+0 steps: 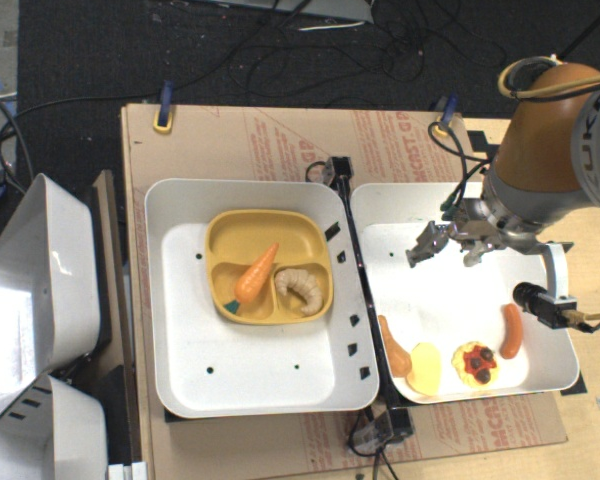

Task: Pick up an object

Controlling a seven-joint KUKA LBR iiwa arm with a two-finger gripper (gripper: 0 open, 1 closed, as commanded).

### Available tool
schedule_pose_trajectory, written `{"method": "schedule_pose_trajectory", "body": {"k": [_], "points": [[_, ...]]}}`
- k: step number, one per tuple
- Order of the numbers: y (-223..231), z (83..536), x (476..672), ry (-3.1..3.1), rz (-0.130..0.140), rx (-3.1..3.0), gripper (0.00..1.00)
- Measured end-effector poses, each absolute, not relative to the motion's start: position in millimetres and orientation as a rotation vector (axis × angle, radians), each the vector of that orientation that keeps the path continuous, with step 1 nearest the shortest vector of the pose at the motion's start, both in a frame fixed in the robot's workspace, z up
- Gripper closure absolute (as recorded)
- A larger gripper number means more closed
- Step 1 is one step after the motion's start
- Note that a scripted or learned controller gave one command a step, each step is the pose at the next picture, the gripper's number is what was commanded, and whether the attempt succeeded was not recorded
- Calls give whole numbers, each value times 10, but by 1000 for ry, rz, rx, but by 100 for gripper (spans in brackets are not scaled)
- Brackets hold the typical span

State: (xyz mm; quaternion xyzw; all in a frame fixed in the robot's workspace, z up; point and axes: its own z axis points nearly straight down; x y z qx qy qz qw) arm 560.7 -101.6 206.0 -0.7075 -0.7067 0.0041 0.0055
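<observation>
Above the right bin, toward twelve o'clock, the hand is seen released, nothing between its fingers. Approach step is judged. Sausage lies at five o'clock; descent and closing are called for next.

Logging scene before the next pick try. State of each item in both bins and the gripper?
gripper: open, holding nothing, above the right bin's upper part
yellow divided plate: flat in left bin
carrot: lying across the plate's divider
shrimp: curled, in a plate compartment
sausage: loose in right bin
orange piece: by the right bin's left wall
pale yellow piece: flat on the floor
tart with berries: upright
</observation>
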Motion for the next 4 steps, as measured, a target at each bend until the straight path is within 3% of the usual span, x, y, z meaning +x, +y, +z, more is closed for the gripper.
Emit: {"method": "schedule_pose_trajectory", "body": {"k": [1,3,4], "points": [[-1016,2128,5635,-2222,0,-2220,0],[-1000,1033,5694,-2217,5,-2218,0],[-994,913,5691,-2219,2,-2221,0]]}}
